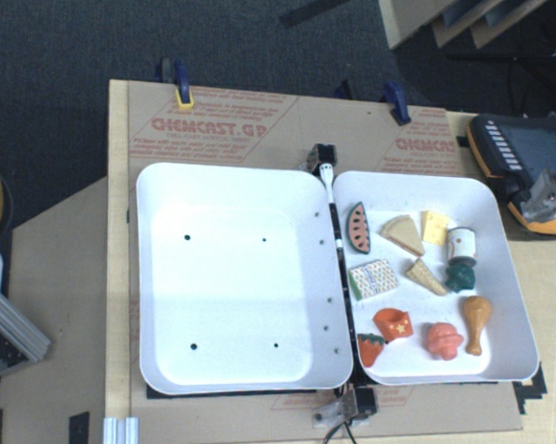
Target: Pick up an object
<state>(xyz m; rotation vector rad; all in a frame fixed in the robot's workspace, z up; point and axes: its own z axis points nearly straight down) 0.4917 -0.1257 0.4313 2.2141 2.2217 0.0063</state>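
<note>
The right bin [506, 268] holds several toy foods. A watermelon slice [356, 228] lies at its left side, with a checkered block [373, 278] below it. Two tan wedges [404, 235] [427, 276] and a yellow cheese piece [435, 227] sit in the middle. A small white can [461, 243] stands by a dark green piece [461, 274]. A chicken drumstick [477, 321], a pink lump [444, 340], a red pepper [393, 324] and a strawberry [369, 350] lie along the near side.
The left bin [154, 256] sits beside the right one on a cardboard sheet [218, 119] held by two blue clamps [181, 81]. A handheld pendant [530, 166] lies at the right edge. Cables [350, 427] run from the front.
</note>
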